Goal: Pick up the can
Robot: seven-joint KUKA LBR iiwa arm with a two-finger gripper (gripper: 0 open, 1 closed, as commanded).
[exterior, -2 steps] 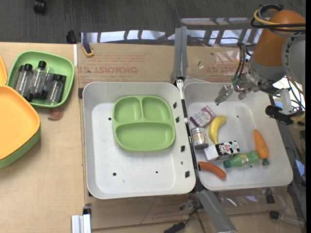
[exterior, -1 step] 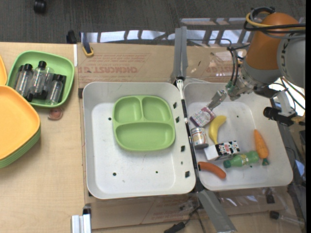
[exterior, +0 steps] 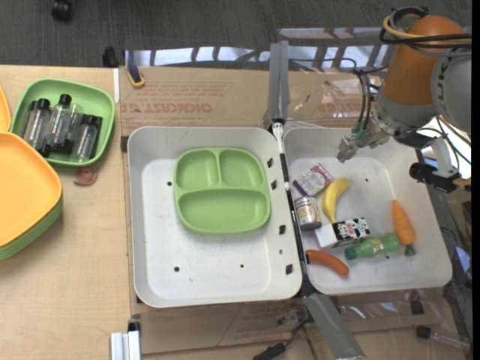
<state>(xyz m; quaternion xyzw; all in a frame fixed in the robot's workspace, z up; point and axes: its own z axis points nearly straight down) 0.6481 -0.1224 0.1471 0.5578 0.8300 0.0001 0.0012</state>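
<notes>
A robotics lab: a grey-and-orange arm (exterior: pixel 420 58) reaches over two white bins (exterior: pixel 150 276) on a cardboard-covered table (exterior: pixel 195 100), with toy food, carpet (exterior: pixel 225 10) and chair castors (exterior: pixel 61 7) at the far edge.

- A single fixed camera looks down on the worktop (exterior: pixel 67 276) from above, at a slant.
- It stands far enough back to take in both white bins whole: the left bin (exterior: pixel 150 268) near the middle of the frame, the right bin (exterior: pixel 420 268) beside it.
- Beyond the bins, the top of the frame reaches dark carpeted floor (exterior: pixel 225 6).
- The arm (exterior: pixel 420 58) enters from the upper right.
</notes>
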